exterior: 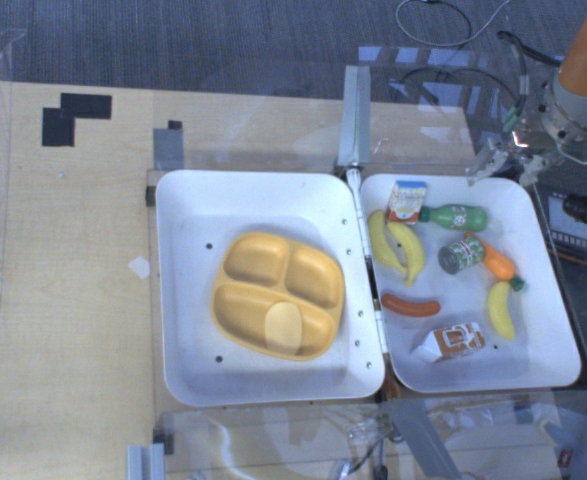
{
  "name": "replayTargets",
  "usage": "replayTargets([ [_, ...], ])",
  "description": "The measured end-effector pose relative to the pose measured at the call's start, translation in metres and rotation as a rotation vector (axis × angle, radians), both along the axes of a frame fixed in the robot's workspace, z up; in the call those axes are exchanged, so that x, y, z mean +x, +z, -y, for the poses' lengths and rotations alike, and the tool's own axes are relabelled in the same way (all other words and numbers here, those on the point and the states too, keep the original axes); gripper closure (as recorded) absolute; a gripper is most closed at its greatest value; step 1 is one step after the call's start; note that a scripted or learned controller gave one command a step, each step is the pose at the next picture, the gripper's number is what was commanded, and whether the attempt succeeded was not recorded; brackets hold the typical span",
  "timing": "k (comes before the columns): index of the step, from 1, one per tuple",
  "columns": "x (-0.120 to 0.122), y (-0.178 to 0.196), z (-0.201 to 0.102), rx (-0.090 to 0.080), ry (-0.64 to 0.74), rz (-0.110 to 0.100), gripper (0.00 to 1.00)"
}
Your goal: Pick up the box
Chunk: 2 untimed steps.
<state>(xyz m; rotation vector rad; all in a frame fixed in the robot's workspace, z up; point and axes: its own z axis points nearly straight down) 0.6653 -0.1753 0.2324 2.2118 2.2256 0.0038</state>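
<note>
While the arm sits at the upper right of the camera view, we log two white bins side by side on the wooden bench point(73, 268).

Left bin point(188, 218): holds one yellow divided tray point(278, 293) with four compartments. A pale yellow oval piece point(283, 326) lies in the tray's near compartment. Bare white floor runs all round the tray, widest along the left and far sides.

Right bin point(548, 308): holds the loose items.
- Small carton box point(407, 200), white with a blue top edge and red and green print, lying at the far left of the bin, close to the far rim.
- Green bottle point(455, 217) on its side, its neck end touching or nearly touching the carton box.
- Two bananas point(395, 246) along the left wall, just below the carton box.
- Green can point(460, 255) mid-bin, with a carrot point(497, 263) just beside it on the right.
- Sausage point(410, 306) below the bananas.
- A third, smaller banana point(500, 310) toward the right wall.
- Brown and white milk carton point(451, 342), tipped over, near the front rim.

Open room: the bin's near right corner and the strip along its right wall are bare. The carton box is hemmed by the bottle on its right and the bananas below; its far side faces the rim.

Gripper point(506, 160): hovers over the far rim of the right bin, well to the right of the carton box and apart from every item. We see metal fingers point(485, 161) pointing left and down, but we cannot tell whether they are spread or closed. Nothing is visible between them.
</note>
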Motion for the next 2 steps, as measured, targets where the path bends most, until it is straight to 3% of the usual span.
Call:
replayTargets([
  [1, 0.003, -0.105, 0.019, 0.0, 0.043, -0.001, 0.0],
  [2, -0.017, -0.126, -0.024, -0.018, 0.06, 0.04, 0.0],
])
